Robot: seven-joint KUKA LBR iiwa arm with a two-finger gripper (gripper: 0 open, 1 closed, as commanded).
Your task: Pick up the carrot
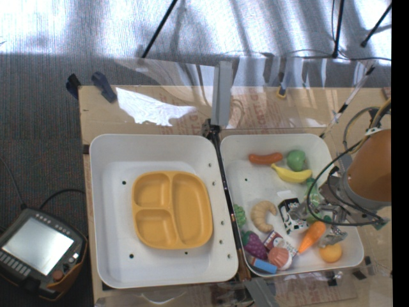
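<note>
Arm (377, 165) cut off at right edge.

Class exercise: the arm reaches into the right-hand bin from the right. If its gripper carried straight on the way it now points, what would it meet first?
Most likely the carrot: the gripper points down and leftward, with the carrot's orange body right beneath its tip. Height above the right bin is unclear, so contact may already be close.

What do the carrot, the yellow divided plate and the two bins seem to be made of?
Carrot: probably moulded plastic, a toy; flat even orange.
Yellow divided plate: likely plastic; one uniform colour, soft rounded ridges, dull sheen.
Bins: apparently thin white plastic; rounded corners, smooth matte walls.
</note>
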